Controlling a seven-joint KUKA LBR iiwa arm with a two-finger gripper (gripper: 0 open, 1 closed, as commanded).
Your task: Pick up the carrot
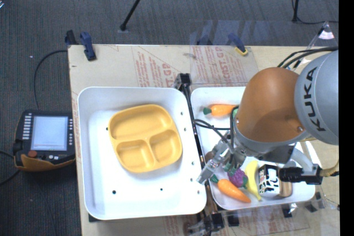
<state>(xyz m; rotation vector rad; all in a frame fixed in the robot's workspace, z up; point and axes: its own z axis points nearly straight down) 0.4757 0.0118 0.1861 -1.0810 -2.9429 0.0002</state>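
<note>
1. From my screen the arm (287, 108) comes in from the right and its big orange-and-grey wrist covers most of the right bin (221, 204), so a good chunk of that bin is hidden.
2. The gripper (217, 166) sits low over the bin's left side, near the wall by the left bin (88, 152). It's a blurry tangle of metal and cable, and honestly I can't tell how it's set.
3. There's a carrot (233, 190) just below and right of the gripper, lying flat, apart from it.
4. A second carrot (222, 110) lies at the bin's top, its right end tucked under the wrist.
5. Purple grapes (238, 177), a banana (252, 179) and a black-and-white carton (269, 179) crowd beside the lower carrot.
6. The yellow divided plate (145, 138) sits in the left bin.
</note>
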